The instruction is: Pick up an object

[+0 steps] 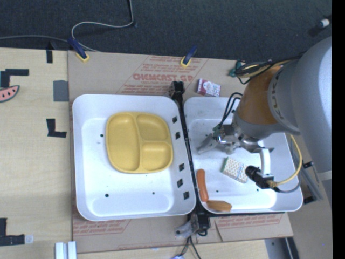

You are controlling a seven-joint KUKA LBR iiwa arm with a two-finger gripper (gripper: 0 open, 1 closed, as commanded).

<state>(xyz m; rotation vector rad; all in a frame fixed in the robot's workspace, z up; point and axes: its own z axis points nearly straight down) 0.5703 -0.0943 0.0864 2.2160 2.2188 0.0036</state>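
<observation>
In the right bin [285,198] lie three candidates: a small white patterned block [234,169] near the middle, an orange sausage-shaped piece [201,183] along the left wall, and a tan bread-like piece [218,204] at the front edge. All look light; the block seems stiff and flat-sided, best pinched across its short sides, while the sausage is rounded and may roll, so it wants a grip across its middle. The arm reaches in from the right, wrist bent low over the bin, and the gripper [207,143] points left with its fingers spread apart, holding nothing, just above-left of the block. The left bin [86,198] carries a yellow divided plate [139,142].
</observation>
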